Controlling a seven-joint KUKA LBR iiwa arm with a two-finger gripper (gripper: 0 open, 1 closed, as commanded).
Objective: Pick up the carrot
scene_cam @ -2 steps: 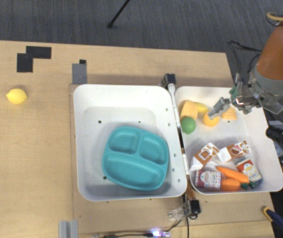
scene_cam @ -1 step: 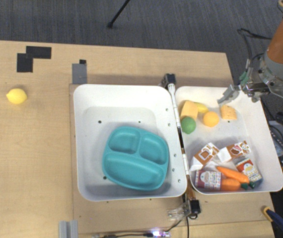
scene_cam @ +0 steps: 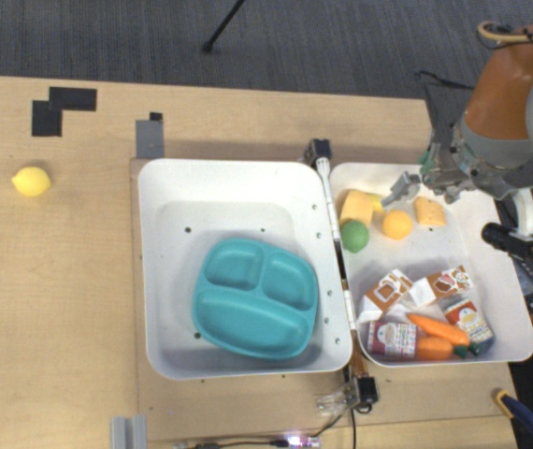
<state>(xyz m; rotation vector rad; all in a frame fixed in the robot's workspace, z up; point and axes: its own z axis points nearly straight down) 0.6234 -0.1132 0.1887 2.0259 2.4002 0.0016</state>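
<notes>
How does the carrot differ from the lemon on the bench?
Shape: the carrot is long and tapered; the lemon is round. Colour: the carrot is orange, the lemon yellow. Place: the carrot lies in the right bin at its near end, packed among small cartons; the lemon sits alone on the bare bench, left of both bins. The tool is at the right bin's far end, much nearer the carrot than the lemon.

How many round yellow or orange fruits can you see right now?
2. A round yellow lemon lies on the wooden bench, left of both bins. A round orange fruit sits in the right white bin, near its far end. Others may hide under the clutter.
</notes>
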